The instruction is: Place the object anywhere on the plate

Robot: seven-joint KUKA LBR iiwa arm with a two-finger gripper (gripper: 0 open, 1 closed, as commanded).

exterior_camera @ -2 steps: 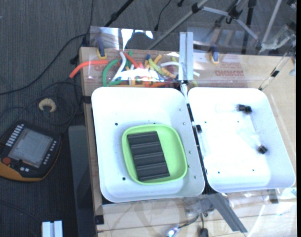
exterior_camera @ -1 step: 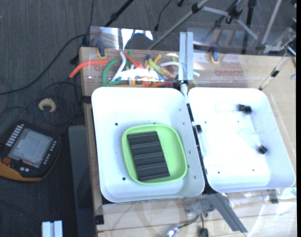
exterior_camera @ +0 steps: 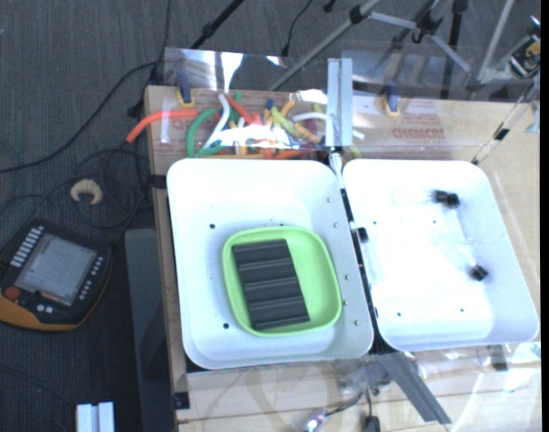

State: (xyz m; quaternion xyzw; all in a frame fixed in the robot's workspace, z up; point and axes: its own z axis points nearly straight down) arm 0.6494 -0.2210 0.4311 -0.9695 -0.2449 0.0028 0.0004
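Note:
A green plate (exterior_camera: 326, 282) with rounded corners lies in the left white bin (exterior_camera: 193, 268), towards its front. A dark grey ribbed block (exterior_camera: 270, 283) rests flat on the plate and covers most of its middle. In the right white bin (exterior_camera: 409, 313) lies a clear, tube-like object (exterior_camera: 462, 234) with a black cap at each end, one at the back (exterior_camera: 447, 198) and one nearer the front right (exterior_camera: 478, 273).
Coloured cables (exterior_camera: 247, 124) are bundled behind the left bin. An upright metal post (exterior_camera: 339, 102) stands at the back between the bins. A teach pendant (exterior_camera: 49, 277) lies on the floor to the left. Tripod legs (exterior_camera: 418, 7) cross the top right.

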